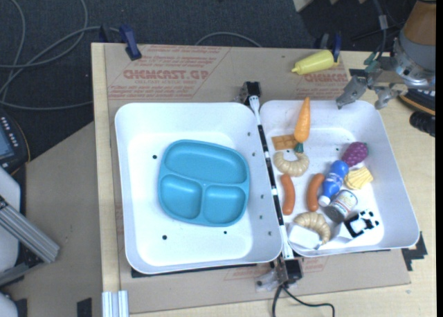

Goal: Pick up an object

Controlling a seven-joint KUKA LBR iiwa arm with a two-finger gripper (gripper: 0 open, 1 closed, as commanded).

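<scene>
The right bin holds several toy foods: a carrot, a purple grape bunch, a blue bottle, a yellow corn piece, two sausages, a bagel ring, a croissant and a small can. My gripper hangs open above the bin's far right corner, with nothing between its fingers, well clear of the objects.
A blue divided plate lies in the left bin. A yellow toy rests on the board behind the right bin. A black-and-white piece sits near the right bin's front edge.
</scene>
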